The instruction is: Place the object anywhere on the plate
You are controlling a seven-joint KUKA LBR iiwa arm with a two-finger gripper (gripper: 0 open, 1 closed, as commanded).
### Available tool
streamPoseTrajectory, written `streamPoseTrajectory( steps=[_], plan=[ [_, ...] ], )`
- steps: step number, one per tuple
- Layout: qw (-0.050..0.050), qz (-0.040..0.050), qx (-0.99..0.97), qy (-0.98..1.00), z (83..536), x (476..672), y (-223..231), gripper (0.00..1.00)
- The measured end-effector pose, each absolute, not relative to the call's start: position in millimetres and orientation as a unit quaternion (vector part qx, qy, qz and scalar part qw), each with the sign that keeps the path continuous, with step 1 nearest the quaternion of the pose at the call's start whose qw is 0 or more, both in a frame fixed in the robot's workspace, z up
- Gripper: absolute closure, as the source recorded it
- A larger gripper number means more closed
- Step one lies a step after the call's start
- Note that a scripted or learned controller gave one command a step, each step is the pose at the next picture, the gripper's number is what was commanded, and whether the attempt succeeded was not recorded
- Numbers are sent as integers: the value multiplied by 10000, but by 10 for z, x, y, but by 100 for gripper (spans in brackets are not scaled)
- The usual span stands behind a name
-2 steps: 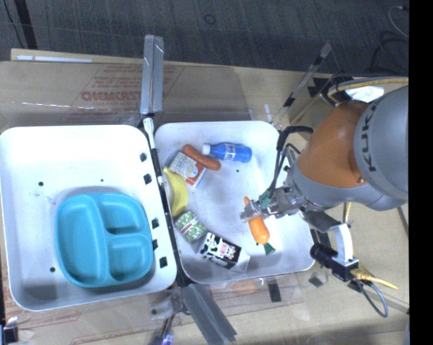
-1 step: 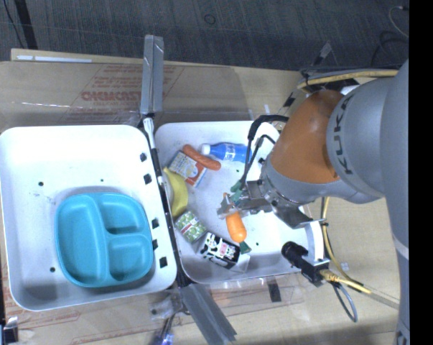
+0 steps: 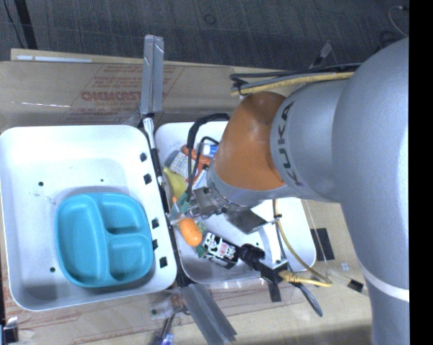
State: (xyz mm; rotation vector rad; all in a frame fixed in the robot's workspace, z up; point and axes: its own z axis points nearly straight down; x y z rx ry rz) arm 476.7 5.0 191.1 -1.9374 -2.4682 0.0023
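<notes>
Grey metal takes up the right side: the arm [image 3: 360,142] reaches in over the right bin [image 3: 302,225], and its orange band [image 3: 252,146] covers much of that bin's far half. Brown cardboard lines the bench [image 3: 65,85] around both bins, with dark floor beyond its far edge. The left bin [image 3: 29,142] stands rim to rim with the right one and has open white floor along its far side. The blue plate [image 3: 101,239] lies flat in the near part of the left bin, close to the shared rim, its three compartments showing bare blue.

The gripper [image 3: 191,205] hangs low in the right bin, just beside the shared rim, mostly hidden under the wrist. Whether it is spread or pressed together cannot be told. An orange object [image 3: 191,231] lies on the right bin's floor just nearside of the gripper, well apart from the plate. A yellow object [image 3: 174,184] sits just beyond the gripper, and a black-and-white patterned item [image 3: 220,249] lies near the orange one.
</notes>
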Motion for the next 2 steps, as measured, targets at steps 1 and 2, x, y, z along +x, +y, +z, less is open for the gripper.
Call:
streamPoseTrajectory(
  steps=[1, 2],
  plan=[
    [10, 9, -6144, -7890, 1912, 4834, 564, 100],
    [10, 9, -6145, -7889, 1913, 4835, 563, 0]
  ],
)
